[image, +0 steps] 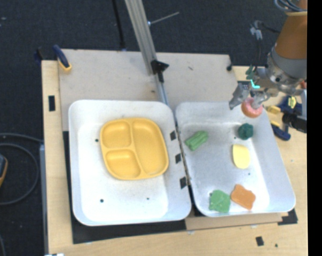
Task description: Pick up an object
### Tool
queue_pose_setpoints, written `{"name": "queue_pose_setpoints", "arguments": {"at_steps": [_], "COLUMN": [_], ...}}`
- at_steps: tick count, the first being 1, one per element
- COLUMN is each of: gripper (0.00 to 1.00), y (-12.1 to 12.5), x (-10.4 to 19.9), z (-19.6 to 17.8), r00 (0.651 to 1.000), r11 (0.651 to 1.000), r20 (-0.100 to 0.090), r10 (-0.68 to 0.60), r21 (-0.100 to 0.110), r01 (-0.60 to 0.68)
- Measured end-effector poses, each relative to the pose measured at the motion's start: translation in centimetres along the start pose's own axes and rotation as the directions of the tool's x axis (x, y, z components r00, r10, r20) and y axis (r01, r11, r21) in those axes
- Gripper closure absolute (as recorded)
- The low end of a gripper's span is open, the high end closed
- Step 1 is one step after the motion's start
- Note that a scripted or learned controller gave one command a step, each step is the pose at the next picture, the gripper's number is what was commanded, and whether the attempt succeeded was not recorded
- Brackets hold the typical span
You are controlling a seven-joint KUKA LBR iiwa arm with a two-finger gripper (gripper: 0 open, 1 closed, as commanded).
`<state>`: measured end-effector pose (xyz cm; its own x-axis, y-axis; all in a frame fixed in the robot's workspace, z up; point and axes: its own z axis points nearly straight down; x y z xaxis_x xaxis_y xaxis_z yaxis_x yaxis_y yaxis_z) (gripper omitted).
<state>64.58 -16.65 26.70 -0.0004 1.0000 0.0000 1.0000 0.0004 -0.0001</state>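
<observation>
gripper at the upper right of the frame, over the top edge of the right bin, hanging from the grey arm with its orange band. cannot tell how far apart the fingers stand; too small and blurred. pink round object right under the gripper tip, touching or nearly touching it, at the bin's upper right rim; cannot tell whether clamped or merely lying there.

lower in the same bin: dark green lump just below the pink one, yellow oval piece beneath that, orange piece and bright green piece side by side near the bottom edge, light green elongated piece toward the bin's left side, tilted.

left bin in the middle left of the frame, carrying a yellow divided plate with three compartments. both bins on the tabletop, side by side and touching along the middle. metal pole rising at a slant from the tabletop's upper centre.
</observation>
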Motion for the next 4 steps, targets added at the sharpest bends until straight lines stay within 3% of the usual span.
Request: {"name": "queue_pose_setpoints", "arguments": {"at_steps": [1,4], "gripper": [0.00,0.00], "y": [0.0,-0.6], "x": [0.0,-0.5], "z": [-0.1,15.6], "r00": [1.000,1.000], "r11": [1.000,1.000], "r20": [0.000,-0.004], "r10": [0.000,-0.004], "r21": [-0.002,-0.004], "r01": [0.000,0.004]}}
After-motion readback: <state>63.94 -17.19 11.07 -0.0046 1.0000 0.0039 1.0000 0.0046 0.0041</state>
